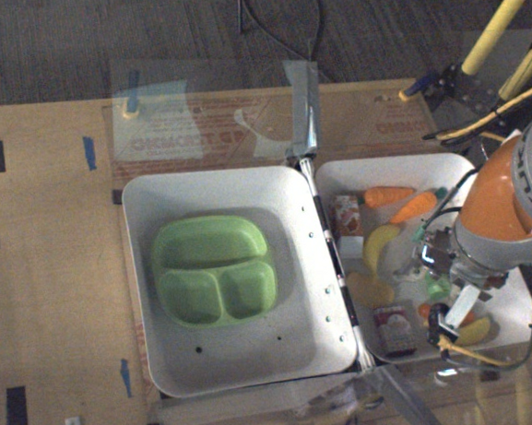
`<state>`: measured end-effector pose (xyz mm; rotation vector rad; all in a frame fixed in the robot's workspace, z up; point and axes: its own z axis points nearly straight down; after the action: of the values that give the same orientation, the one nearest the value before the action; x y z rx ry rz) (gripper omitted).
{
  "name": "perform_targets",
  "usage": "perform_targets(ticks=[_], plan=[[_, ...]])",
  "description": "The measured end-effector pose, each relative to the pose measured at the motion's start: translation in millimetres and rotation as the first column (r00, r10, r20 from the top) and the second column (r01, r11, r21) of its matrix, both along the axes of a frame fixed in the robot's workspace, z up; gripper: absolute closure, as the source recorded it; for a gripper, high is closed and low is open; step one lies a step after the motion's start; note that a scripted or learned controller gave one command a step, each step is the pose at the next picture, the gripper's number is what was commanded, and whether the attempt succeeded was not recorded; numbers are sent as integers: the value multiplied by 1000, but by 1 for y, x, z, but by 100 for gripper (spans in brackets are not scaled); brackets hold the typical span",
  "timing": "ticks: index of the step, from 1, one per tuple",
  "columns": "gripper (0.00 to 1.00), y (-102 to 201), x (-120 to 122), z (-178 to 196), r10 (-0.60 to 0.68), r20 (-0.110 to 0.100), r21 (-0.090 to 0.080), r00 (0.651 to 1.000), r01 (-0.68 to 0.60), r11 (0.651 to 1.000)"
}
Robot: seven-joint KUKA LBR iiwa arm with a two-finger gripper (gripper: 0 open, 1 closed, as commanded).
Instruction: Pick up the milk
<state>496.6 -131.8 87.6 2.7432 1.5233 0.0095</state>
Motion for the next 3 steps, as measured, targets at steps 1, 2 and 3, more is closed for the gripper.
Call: perform_targets(ticks=[1,2,3], plan=[[0,-69,50,1,-134,-9,13,991,134,991],[0,-71,104,2,-82,-11,14,997,83,996],[100,-72,105,13,-76,-10,5,997,76,997]])
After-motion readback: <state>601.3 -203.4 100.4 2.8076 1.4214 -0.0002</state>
